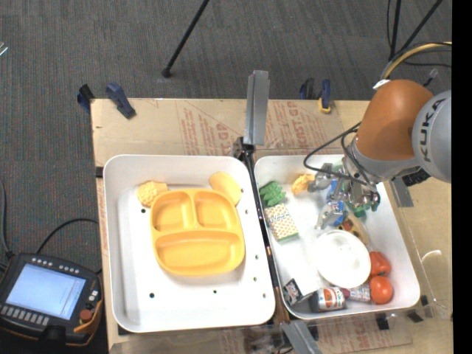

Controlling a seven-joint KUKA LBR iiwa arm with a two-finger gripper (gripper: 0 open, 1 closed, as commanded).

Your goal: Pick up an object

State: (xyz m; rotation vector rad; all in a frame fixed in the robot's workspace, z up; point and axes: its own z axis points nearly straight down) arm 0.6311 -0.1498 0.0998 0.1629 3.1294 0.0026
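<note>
Pincer [346, 198] low in right bin [402, 231], above white plate [341, 259]

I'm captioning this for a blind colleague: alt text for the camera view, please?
A grey arm's claw hangs low over the right bin, which holds a white plate, tomatoes and small items. The left bin holds a yellow divided tray.

We see a dark grey carpet floor [110, 28] around the table [177, 127], which has a brown cardboard top held by blue clamps [118, 98]. A black tripod leg [190, 26] stands behind, and a teach pendant [48, 297] lies lower left.
</note>
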